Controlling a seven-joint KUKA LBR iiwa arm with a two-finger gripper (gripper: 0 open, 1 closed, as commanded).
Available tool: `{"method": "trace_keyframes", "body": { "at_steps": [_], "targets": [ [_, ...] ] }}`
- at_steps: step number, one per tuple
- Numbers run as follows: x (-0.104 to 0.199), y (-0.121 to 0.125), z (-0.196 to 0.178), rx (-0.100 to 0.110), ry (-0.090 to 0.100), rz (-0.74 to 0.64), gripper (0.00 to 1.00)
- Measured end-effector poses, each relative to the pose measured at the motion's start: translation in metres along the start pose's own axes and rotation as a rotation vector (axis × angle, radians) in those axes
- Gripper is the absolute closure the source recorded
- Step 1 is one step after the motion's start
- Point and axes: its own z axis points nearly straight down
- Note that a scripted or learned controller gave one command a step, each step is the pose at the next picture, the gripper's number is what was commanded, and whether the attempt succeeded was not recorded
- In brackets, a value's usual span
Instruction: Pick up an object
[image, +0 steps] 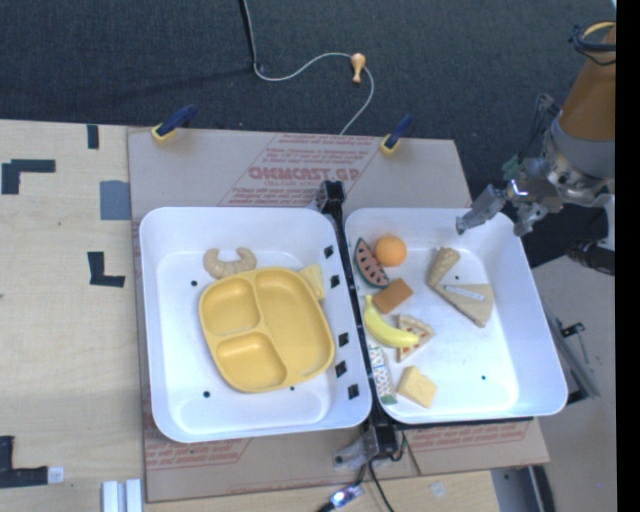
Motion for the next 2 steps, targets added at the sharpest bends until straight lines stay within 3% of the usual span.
{"method": "trace_keyframes", "body": {
  "at_steps": [1,2],
  "targets": [
    [0.000,0.002,-0.008,-0.013,-0.003,-0.003,0.00],
    [0.008,0.006,0.039,-0.009,-0.003,-0.003,0.00]
  ]
}}
